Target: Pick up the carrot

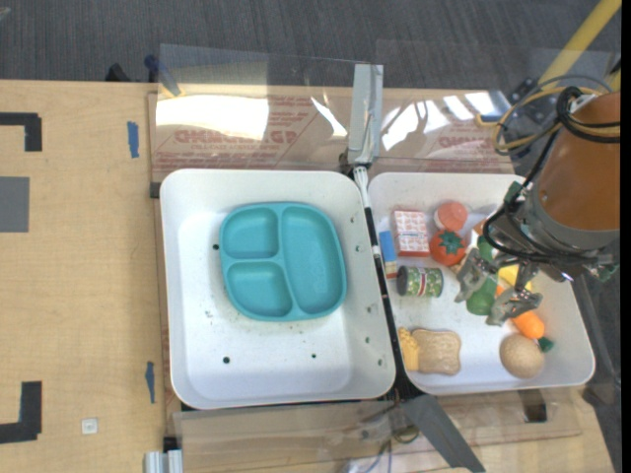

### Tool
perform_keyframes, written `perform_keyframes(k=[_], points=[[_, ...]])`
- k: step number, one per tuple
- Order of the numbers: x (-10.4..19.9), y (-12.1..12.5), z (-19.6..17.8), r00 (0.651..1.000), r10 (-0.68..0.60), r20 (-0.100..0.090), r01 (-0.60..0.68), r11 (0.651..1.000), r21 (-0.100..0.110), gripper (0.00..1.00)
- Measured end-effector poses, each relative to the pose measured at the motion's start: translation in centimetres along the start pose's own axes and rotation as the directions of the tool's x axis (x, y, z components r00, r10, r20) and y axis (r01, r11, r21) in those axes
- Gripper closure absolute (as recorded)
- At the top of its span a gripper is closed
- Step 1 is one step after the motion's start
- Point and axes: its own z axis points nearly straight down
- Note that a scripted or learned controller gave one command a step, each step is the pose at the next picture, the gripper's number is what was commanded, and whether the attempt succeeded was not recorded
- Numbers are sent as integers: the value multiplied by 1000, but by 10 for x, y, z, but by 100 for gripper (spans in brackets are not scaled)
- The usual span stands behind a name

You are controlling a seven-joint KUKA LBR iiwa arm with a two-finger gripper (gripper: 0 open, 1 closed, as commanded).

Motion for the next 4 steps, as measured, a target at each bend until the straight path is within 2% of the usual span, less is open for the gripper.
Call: perform_keyframes(k=[1, 2, 3, 4], points=[[1, -93, 120, 997, -78, -7, 78, 997, -12, 100], [-2, -95, 116, 997, -81, -3, 81, 997, -3, 0], [74, -74, 132, 989, -151, -3, 151, 989, -8, 0], [84, -44, 131, 991, -133, -4, 133, 991, -2, 0]])
